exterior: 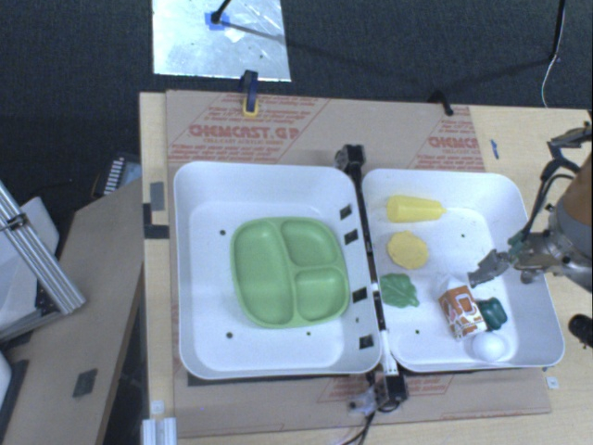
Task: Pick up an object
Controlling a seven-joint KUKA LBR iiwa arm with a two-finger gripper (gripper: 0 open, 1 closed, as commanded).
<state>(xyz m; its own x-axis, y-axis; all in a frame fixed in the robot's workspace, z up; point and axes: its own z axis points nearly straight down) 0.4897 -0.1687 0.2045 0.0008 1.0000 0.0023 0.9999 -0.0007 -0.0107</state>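
The right bin (519, 202) holds several small items. A yellow corn-like piece (414, 209) lies near its back. Below that is a flat round yellow piece (407, 248), then a green leafy piece (399, 290). Toward the front right sit an orange and white carton (461, 311), a dark teal object (492, 313) and a white ball (488, 346). My gripper (491, 267) reaches in from the right and hangs just above and behind the carton, holding nothing that I can see.
A green divided plate (287, 272) lies in the middle of the left bin (204, 193). A black divider strip (366, 258) runs between the bins. The arm's wrist (565, 239) crosses the right bin's right rim.
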